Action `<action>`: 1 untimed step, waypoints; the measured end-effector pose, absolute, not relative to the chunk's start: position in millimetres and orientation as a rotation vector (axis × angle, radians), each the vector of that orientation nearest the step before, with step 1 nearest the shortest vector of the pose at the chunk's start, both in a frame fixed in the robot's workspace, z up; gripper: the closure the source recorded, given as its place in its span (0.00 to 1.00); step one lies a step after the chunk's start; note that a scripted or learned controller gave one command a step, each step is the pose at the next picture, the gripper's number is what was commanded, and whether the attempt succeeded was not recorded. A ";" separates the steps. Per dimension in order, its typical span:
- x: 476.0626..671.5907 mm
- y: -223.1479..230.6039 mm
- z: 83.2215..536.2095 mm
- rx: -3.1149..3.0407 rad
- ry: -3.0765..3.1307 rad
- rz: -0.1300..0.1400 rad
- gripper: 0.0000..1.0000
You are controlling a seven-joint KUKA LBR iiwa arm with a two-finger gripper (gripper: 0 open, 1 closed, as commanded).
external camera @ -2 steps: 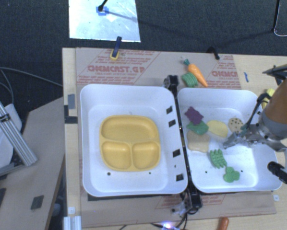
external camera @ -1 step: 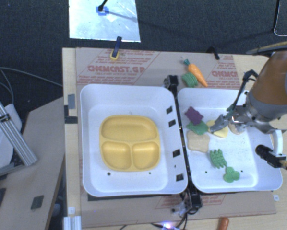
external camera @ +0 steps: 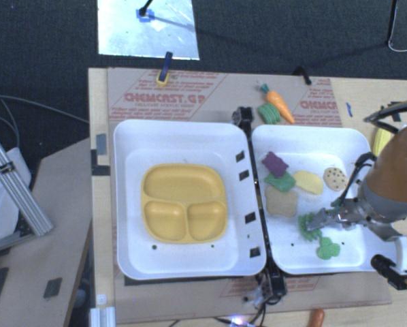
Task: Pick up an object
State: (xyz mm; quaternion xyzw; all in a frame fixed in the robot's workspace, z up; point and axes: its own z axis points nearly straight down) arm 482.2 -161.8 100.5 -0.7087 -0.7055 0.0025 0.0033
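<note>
Gripper (external camera: 318,221) low in right shallow white plastic bin (external camera: 353,140), near its front edge, at dark-green leafy toy vegetable (external camera: 307,223); fingers' state cannot tell. Best lower squarely, close gently, lift straight, avoiding lighter green broccoli-like toy (external camera: 328,250) just beside. Red "CHEMCAST" print on brown cardboard sheet (external camera: 190,94) lining worktop's back edge.

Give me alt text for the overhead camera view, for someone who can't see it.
A grey robot arm reaches from the right into the right white bin, its hand low beside a green toy among toy foods. The left white bin holds a yellow divided plate. A toy carrot lies behind the bins.
</note>
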 end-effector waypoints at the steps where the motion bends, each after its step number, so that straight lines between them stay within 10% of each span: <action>1: 490.2 -146.6 275.0 -2.227 -2.241 -0.018 0.00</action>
